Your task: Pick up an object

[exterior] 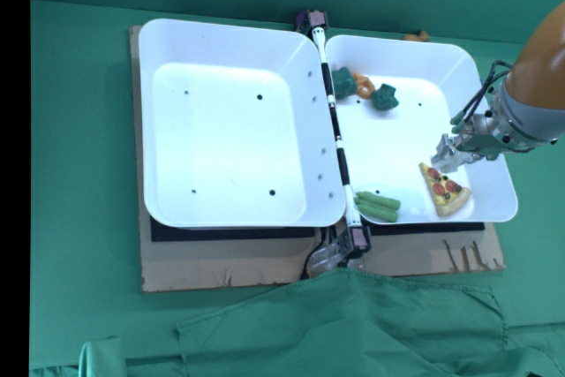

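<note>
Pizza slice lying flat in the right bin, near its front right corner, crust end pointing toward the front edge and tip pointing back, long axis running roughly front to back with a slight slant. Sitting just below and slightly left of the pincer, almost touching its tip.

Going left to right: left bin lying white on the green surface; black-and-white divider strip running between the two bins; two dark green toy pieces resting at the back of the right bin with one small orange ring between them; one pair of green pods lying at the front left of that bin; one pizza slice; then the pincer hanging over the bin's right side, reaching in from the right.

Pincer state not readable at this size: cannot tell whether spread or closed, nothing seen clamped in it.

Judging the slice nearest, needing only a short drop forward.
</note>
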`<state>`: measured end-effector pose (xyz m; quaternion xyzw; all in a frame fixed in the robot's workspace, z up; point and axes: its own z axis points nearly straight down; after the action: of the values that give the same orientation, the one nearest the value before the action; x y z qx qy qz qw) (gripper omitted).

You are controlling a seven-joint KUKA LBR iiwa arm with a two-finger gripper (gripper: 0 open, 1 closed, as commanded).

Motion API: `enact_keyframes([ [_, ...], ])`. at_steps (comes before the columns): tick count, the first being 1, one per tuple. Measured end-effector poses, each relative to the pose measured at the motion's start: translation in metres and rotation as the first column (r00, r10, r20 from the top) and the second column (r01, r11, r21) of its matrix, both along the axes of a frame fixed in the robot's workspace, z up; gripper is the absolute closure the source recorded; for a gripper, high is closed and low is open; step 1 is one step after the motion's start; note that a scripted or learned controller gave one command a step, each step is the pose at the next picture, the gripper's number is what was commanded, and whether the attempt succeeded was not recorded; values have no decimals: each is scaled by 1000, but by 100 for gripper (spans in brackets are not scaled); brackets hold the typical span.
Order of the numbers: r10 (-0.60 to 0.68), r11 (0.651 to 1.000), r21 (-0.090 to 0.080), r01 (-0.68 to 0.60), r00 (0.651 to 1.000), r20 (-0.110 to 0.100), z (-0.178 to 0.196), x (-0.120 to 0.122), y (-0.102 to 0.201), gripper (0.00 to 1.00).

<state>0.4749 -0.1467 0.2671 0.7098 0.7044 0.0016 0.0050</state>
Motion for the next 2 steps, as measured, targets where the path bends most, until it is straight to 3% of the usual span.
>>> enact_keyframes([
  [1,-1,1000,3,1,1000,-11,-30,-9,-43,100],
  [2,7,1000,6,-7,1000,-10,-46,-7,0,100],
])
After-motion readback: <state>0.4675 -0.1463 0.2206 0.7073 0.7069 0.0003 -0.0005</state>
